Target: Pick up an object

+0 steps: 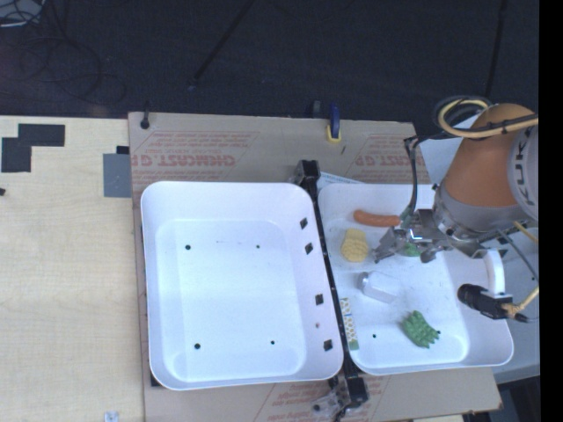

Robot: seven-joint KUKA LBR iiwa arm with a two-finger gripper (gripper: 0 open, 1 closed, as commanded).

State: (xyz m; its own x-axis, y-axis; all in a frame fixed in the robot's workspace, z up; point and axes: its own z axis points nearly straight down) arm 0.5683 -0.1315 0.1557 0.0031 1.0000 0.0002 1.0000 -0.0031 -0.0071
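A brown board with reddish printed lettering covers the bench and carries both bins. To its left runs a pale wood-grain tabletop. At the near edge a black clamp fitting sits at the foot of the black rail that divides the bins. The left shallow white bin has small dark dots on its floor.

In the right shallow white bin, nearest the camera, lies a green spiky piece, apart from the rest. Farther in rests a clear pale plastic block. Next comes a yellow knobbly chunk close to the rail, and beyond it an orange carrot-shaped stick lies crosswise near the far wall.

The metal two-finger gripper hangs low just beside the yellow chunk, with the clear block near its other side. Whether it is released or clenched cannot be told. The grey arm with its orange band stands over the bin's right side.

Farther back, a blue clamp grips the board's far edge. Black flat shapes and a grey square lie on the tabletop. Beyond is a dark floor with loose cables.
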